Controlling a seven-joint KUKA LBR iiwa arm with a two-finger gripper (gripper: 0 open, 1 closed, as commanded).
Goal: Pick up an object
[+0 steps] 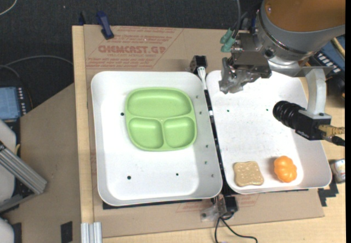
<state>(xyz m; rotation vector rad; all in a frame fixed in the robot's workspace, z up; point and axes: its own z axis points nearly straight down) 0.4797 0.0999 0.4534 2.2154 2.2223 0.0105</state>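
A robot gripper (pixel 235 84) hovers at twelve o'clock over the right bin (pixel 307 184); whether it is open or closed cannot be told. An orange fruit (pixel 284 169) and toast slice (pixel 248 174) lie at six o'clock. A green divided plate (pixel 161 118) fills the left bin (pixel 107 143).

Arm enters from upper right of the camera view; orange band sits large at the top right corner, with the grey wrist section just below it. Wrist points down and to the left, ending in the gripper (pixel 229 86), which hangs at the upper left of the right-hand bin (pixel 263 126), near its back rim. Nothing is visible between the fingers; cables and a teal fitting run along the wrist's left side.
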